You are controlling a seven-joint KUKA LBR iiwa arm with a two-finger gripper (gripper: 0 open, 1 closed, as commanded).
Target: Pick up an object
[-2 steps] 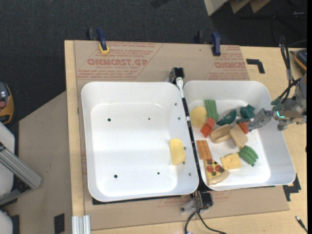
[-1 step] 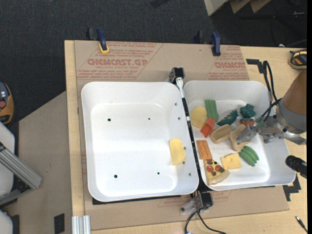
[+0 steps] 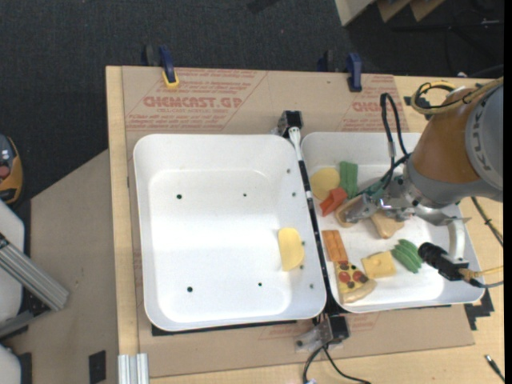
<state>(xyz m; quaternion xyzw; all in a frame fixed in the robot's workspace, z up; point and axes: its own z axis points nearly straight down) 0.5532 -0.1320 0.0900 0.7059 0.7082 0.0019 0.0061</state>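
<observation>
- Dark carpet surrounds the tabletop (image 3: 200, 102), which is covered with brown printed board; I count two blue clamps at its far edge, left clamp (image 3: 168, 64) and right clamp (image 3: 353, 69)
- I see two white bins side by side: the left bin (image 3: 208, 222) and the right bin (image 3: 448, 290)
- One item lies in the left bin: a yellow piece (image 3: 291, 249) near its right wall
- In the right bin I count a yellow round piece (image 3: 324, 182), a green strip (image 3: 349, 178), a red-orange piece (image 3: 333, 201), an orange stick (image 3: 335, 246), a pizza slice (image 3: 353, 280), a cheese wedge (image 3: 379, 265), a green pepper-like piece (image 3: 408, 255) and a tan piece (image 3: 386, 226)
- One arm (image 3: 456, 150) reaches over the right bin; its gripper (image 3: 370, 206) sits low among the toys, just beside the red-orange piece and the tan piece; I cannot tell how the fingers stand, nor see anything between them
</observation>
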